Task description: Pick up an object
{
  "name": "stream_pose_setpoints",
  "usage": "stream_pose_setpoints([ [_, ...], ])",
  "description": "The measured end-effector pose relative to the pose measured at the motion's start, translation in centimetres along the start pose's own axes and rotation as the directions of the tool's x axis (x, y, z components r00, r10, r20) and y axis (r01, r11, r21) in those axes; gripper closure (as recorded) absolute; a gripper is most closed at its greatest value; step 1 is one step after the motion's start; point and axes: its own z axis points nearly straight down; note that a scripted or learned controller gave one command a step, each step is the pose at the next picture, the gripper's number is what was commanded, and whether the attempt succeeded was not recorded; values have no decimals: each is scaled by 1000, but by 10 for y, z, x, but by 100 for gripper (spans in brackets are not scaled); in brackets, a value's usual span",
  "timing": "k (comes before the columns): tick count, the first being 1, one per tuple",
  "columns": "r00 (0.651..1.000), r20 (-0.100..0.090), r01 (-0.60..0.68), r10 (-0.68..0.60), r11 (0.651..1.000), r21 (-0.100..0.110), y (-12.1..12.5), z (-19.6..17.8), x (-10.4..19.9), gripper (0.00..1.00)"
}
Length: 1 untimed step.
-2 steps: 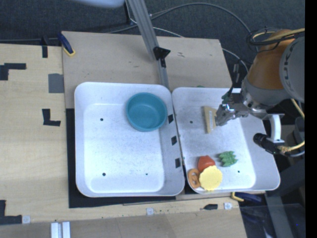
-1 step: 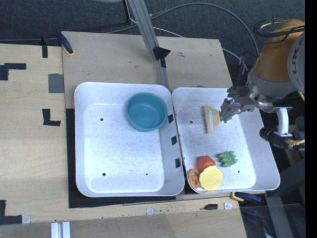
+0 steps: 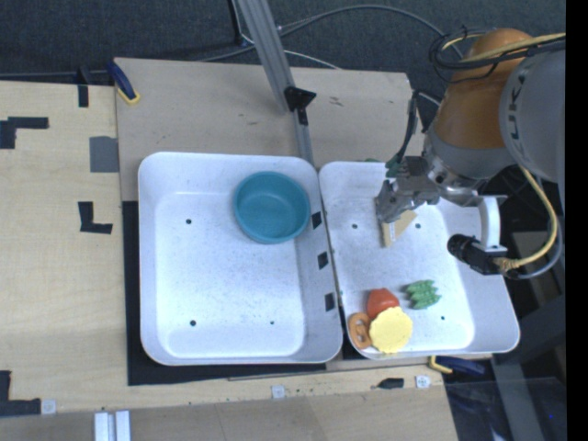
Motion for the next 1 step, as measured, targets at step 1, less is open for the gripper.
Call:
stream_pose_setpoints([
  [1,1000,0,0,0,1000,2,5,9,53,100],
])
